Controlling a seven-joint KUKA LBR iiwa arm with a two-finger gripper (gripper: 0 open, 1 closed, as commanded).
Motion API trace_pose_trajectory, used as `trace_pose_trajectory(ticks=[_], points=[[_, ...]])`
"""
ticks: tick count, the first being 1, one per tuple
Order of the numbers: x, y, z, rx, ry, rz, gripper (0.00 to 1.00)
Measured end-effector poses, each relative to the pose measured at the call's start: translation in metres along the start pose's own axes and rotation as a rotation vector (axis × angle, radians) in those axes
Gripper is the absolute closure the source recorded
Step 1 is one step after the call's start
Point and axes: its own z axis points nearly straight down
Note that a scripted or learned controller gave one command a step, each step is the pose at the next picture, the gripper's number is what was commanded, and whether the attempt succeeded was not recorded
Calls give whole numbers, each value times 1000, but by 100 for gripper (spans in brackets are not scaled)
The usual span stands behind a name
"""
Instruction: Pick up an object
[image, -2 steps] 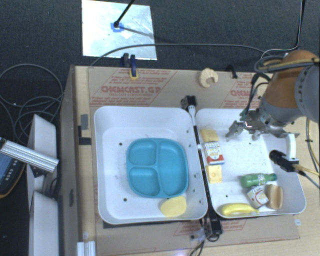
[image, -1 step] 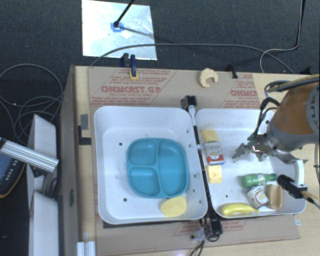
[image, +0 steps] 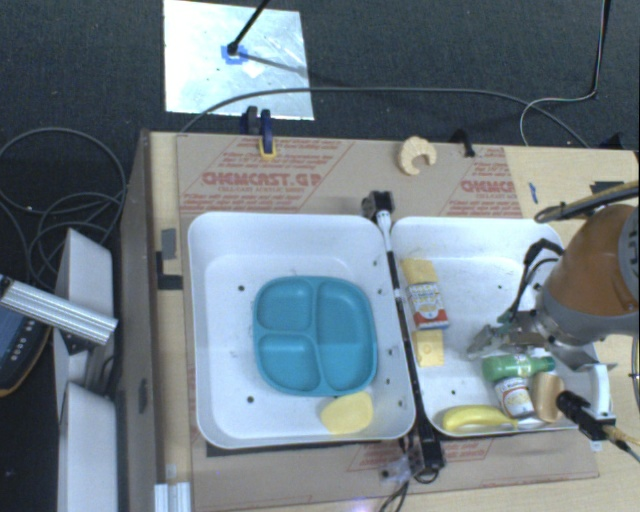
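While arm reaches in from right w/ orange band above wrist, gripper sits low in right bin, just left of a green-capped bottle; can't tell finger state, nothing seen held. Same bin: banana along front wall, small jar just beside it under the bottle, red/white box and yellow blocks near the divider. Left bin: blue sectioned plate at centre, yellow sponge-like piece touching its front edge.
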Motion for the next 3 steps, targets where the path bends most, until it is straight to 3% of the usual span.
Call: trace_pose_trajectory(ticks=[1,2,3], points=[[7,-20,0,-2,-1,0,0],[7,-16,-12,-13,-4,-1,100],[-11,-19,-92,-3,-2,0,100]])
